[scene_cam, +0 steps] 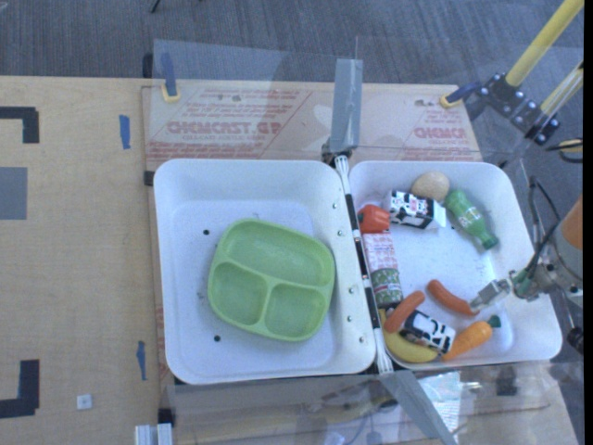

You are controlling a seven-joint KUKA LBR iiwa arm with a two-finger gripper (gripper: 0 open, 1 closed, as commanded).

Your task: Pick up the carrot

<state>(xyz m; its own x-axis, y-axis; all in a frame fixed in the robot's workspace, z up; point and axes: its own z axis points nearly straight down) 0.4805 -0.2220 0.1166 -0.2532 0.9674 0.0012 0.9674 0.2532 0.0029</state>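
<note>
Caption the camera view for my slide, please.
Pincer hovers above orange carrot in right white bin.

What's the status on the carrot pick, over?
Gripper low in right bin, nothing seen held. Carrot loose near front wall, below gripper. Red sausage and cow-print toy close by.

A robotics test lab rather than a home: a pale plywood surface (74, 248) marked with black tape corners (25, 123) and short blue tape strips (124, 131) carries two shallow white plastic bins (176, 276) set side by side. Behind the bins a clear plastic sheet (222, 63) and printed brown cardboard (232, 123) are held by clamps, on a grey carpeted floor (389, 17). The bins hold toy plastic food (435, 185) and a light green compartment plate (271, 279), test props.
</note>
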